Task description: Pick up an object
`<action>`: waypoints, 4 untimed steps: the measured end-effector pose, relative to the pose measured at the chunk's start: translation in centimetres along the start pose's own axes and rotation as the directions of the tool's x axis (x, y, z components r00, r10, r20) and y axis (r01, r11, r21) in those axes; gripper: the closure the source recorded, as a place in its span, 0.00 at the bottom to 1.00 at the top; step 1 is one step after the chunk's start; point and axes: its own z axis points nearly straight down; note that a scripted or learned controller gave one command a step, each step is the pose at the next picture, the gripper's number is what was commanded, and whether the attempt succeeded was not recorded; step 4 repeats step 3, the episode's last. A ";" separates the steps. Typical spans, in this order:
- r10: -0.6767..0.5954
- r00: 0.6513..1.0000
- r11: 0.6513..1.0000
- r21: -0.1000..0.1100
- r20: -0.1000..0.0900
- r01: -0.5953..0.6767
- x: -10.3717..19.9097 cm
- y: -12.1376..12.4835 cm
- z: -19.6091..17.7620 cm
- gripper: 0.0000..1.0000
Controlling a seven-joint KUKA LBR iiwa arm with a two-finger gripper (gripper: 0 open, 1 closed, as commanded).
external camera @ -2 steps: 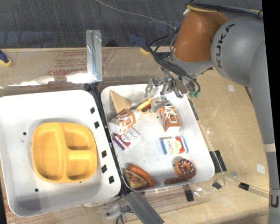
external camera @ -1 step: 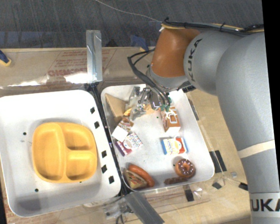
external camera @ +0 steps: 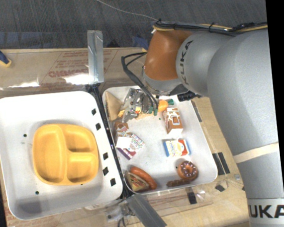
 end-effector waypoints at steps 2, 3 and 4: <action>0.161 0.987 0.987 0.002 -0.005 -0.161 2.0 5.7 -10.6 1.00; 0.153 0.988 0.988 0.002 -0.003 -0.153 2.0 5.9 -11.7 1.00; 0.153 0.988 0.988 0.002 -0.003 -0.153 2.0 5.9 -11.7 1.00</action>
